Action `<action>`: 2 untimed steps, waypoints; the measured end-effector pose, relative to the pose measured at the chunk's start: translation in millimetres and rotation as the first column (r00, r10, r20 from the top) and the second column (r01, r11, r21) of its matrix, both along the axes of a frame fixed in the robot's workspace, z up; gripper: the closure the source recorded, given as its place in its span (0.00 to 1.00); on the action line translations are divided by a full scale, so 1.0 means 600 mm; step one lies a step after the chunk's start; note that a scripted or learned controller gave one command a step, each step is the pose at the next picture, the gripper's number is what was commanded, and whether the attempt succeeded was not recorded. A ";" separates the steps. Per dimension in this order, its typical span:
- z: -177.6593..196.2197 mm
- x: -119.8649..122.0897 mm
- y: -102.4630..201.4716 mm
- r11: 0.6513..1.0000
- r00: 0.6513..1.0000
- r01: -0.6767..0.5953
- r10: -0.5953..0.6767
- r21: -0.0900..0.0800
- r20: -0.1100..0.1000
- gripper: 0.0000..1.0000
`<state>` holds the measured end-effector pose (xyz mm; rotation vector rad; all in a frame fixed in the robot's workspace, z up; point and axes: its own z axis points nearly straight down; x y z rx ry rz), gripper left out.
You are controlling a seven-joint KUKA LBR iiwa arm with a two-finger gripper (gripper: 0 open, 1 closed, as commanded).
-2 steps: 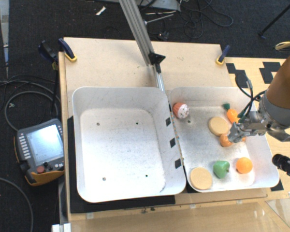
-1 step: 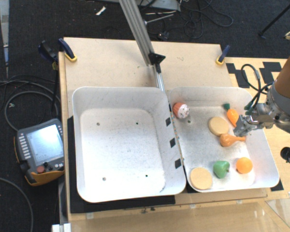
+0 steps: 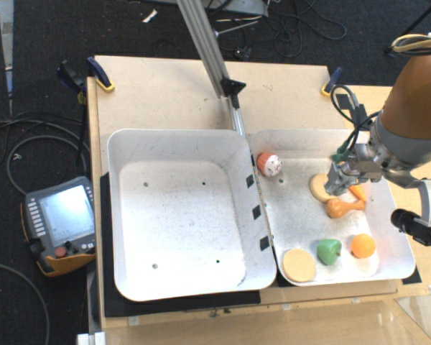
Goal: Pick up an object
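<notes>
Reaching in from the right over the right bin (image 3: 395, 261), with the jaws (image 3: 335, 183) hanging just above a tan disc (image 3: 318, 187) and an orange pear-shaped piece (image 3: 343, 207) near the bin's middle; opening width and any grip impossible to tell, the tips being hidden against the clutter. Lying along the front of that bin: a round tan cookie (image 3: 299, 264), a green pepper (image 3: 329, 251) and an orange ball (image 3: 363, 246), with a red-and-white ball (image 3: 270, 164) resting near the rear left corner. Sitting beside it on the surface (image 3: 172, 92): the left bin (image 3: 129, 146).
</notes>
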<state>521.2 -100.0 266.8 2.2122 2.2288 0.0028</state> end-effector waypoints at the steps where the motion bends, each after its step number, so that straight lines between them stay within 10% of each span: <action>1: -0.018 0.035 0.075 1.000 1.000 0.000 0.000 0.000 -0.001 1.00; 2: -0.021 0.056 0.144 1.000 1.000 0.000 0.000 0.000 -0.001 1.00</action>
